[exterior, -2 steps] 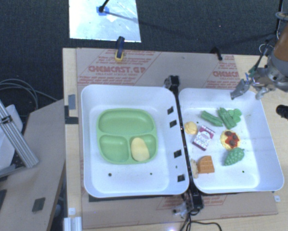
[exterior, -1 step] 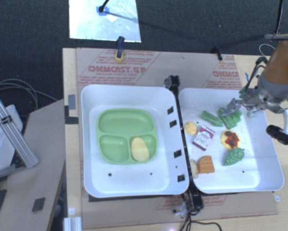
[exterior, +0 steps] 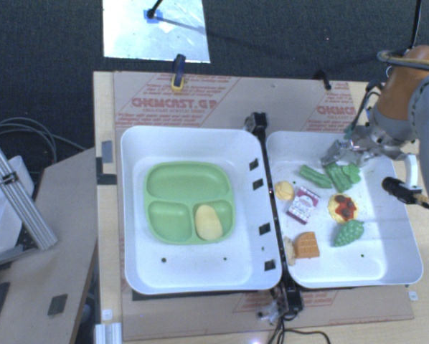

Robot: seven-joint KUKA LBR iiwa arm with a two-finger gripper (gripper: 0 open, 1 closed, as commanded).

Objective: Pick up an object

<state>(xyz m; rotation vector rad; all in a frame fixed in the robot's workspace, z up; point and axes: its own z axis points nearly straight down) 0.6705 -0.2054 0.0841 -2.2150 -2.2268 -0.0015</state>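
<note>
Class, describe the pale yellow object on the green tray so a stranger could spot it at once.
Find the left white bin, which holds a green divided tray. The pale yellow oval object lies in the tray's lower right compartment, the only item on it.

The arm (exterior: 415, 84) was cut off by the right edge of the view, so only its orange band and wrist showed above the right bin (exterior: 397, 267). The gripper (exterior: 343, 151) hung over that bin's far part, its fingertips too small and blurred against the green toy (exterior: 341, 175) beneath to tell their spacing. The print on the small red-and-white packet (exterior: 302, 206) nearer the bin's middle was too small to read.
</note>
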